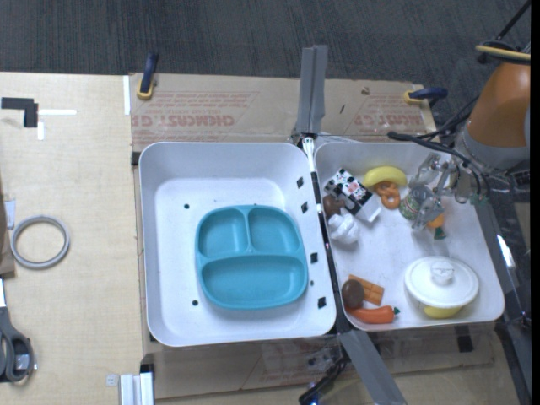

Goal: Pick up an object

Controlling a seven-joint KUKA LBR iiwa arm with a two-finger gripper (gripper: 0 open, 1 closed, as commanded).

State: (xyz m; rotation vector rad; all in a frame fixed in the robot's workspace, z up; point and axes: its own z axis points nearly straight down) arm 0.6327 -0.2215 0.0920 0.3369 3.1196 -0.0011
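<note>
Where the arm (498,108) enters at the upper right of the frame, its grey and orange body is cut off by the edge, and the gripper (429,199) hangs low over the upper right part of the right bin (485,251). Metal parts and cables blur together there, so I cannot tell how the pincer stands or whether anything sits in it. Just under it lies a small green and orange object (435,224), too blurred to name. Left of that, a yellow banana-like toy (385,176) and an orange ring (389,196) lie touching. A black and white patterned block (353,194) and a white crumpled piece (342,229) lie near the bin's left wall. Lower in the frame, a white lidded bowl (441,282) partly hides something yellow beneath it; a carrot-like toy (371,315) and a brown round item (353,293) lie at lower centre. The left bin (160,226) holds a blue divided plate (251,256). Red mirrored print on the cardboard (219,118) behind the bins is unreadable. A grey tape ring (36,241) lies at the far left, and scissors (14,353) are cut off at lower left.
</note>
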